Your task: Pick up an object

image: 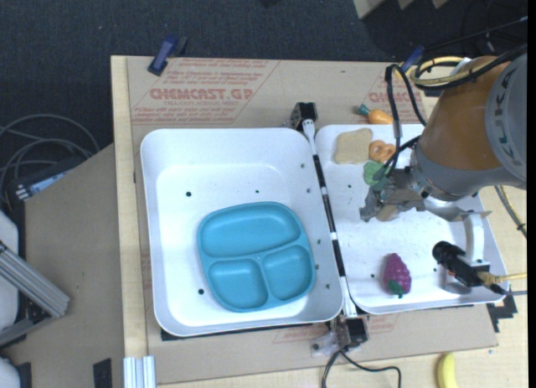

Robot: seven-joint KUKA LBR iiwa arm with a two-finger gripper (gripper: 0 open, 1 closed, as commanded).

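— How are the jaws standing?
— Impossible to tell; the gripper is hovering low in the right bin, a green object sitting just at its twelve o'clock.
— And nearby?
— A knobbly purple grape bunch is lying at five o'clock; a smooth blue divided tray is resting in the left bin.

Brown cardboard sheet with red lettering under the bins, blue clip at its far-left corner
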